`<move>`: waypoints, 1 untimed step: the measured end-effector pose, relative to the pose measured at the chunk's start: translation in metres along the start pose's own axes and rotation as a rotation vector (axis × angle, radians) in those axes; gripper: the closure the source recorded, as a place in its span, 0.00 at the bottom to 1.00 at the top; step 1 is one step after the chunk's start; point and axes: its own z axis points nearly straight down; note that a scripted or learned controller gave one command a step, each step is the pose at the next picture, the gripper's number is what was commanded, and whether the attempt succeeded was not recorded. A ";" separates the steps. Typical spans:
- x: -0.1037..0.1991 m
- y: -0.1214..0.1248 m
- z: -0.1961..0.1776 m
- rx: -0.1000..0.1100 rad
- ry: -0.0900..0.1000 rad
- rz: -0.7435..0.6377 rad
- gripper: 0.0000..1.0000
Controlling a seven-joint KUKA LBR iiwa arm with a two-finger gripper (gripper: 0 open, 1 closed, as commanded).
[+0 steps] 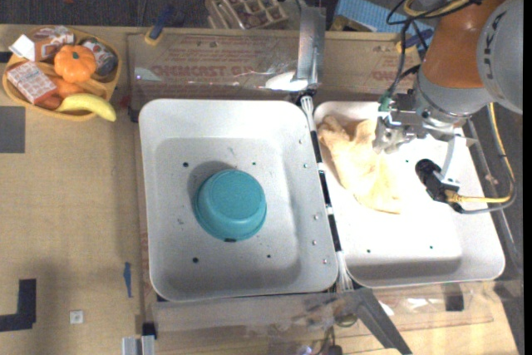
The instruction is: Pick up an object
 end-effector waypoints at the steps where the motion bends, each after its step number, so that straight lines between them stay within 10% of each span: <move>1: 0.000 0.000 0.000 0.000 0.000 0.000 0.00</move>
